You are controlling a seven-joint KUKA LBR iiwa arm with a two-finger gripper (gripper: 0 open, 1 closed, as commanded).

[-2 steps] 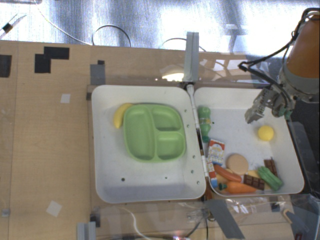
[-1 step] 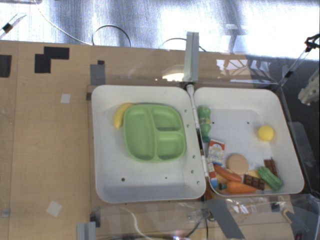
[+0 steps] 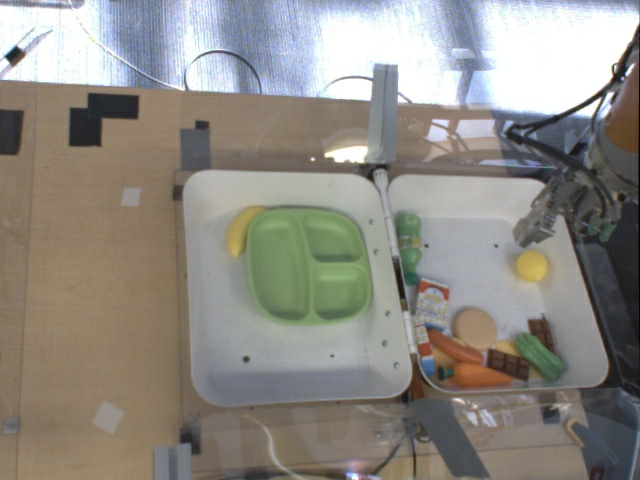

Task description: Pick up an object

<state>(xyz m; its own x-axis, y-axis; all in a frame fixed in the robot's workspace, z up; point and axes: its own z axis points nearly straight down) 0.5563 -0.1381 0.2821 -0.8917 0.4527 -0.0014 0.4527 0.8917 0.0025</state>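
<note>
My gripper (image 3: 533,228) hangs over the far right part of the right bin (image 3: 470,193), just above a small yellow ball (image 3: 532,266). Nothing shows between the fingers. The right bin's near part holds a tan round cookie (image 3: 475,325), a small white carton with a red top (image 3: 432,303), a red sausage (image 3: 455,348), an orange carrot (image 3: 482,376), brown chocolate pieces (image 3: 509,364) and a green vegetable (image 3: 541,355). A green bottle-like item (image 3: 408,236) lies along the bin's left wall.
The left bin (image 3: 215,348) holds a green divided plate (image 3: 306,265) with a yellow banana (image 3: 238,230) tucked at its far left edge. A grey upright post (image 3: 383,113) stands behind the divider between the bins. Cables run at the far right.
</note>
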